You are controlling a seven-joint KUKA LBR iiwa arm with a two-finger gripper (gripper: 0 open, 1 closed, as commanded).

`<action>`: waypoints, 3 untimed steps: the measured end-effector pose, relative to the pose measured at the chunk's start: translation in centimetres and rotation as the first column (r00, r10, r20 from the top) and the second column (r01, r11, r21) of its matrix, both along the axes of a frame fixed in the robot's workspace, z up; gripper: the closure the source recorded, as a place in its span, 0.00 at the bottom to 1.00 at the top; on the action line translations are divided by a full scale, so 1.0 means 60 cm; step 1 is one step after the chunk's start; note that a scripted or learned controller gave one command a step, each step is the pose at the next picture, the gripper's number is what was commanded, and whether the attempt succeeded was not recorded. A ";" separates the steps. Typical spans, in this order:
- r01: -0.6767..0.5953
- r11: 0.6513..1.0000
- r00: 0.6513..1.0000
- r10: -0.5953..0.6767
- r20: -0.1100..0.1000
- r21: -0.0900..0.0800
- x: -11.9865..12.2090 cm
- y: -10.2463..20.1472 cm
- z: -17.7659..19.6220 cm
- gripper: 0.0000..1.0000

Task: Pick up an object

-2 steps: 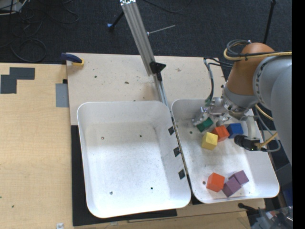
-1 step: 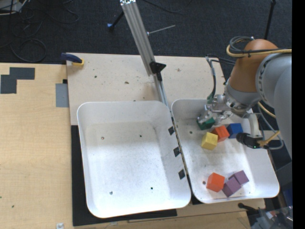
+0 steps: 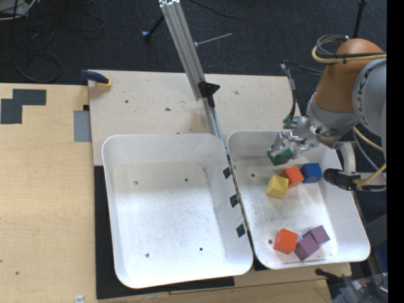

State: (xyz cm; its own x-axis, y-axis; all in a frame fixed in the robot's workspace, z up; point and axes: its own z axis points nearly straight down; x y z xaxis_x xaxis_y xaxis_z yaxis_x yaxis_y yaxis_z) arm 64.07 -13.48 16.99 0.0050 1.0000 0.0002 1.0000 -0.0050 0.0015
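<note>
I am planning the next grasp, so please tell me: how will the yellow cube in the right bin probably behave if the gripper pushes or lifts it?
The yellow cube looks rigid with flat faces, so it should slide or tip, not roll. It seems tilted, so a push may settle it flat. The orange cube lies close beside it and may get nudged.

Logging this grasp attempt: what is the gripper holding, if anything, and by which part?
It cannot be told. The gripper sits over a small green block in the right white bin, but the hold itself is hidden.
</note>
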 end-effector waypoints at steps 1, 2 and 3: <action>-0.004 1.000 1.000 0.004 0.000 0.000 0.000 -0.002 0.088 1.00; -0.009 1.000 1.000 0.009 -0.006 0.003 0.008 0.095 0.075 1.00; -0.009 1.000 1.000 0.009 -0.007 0.003 0.018 0.181 0.064 1.00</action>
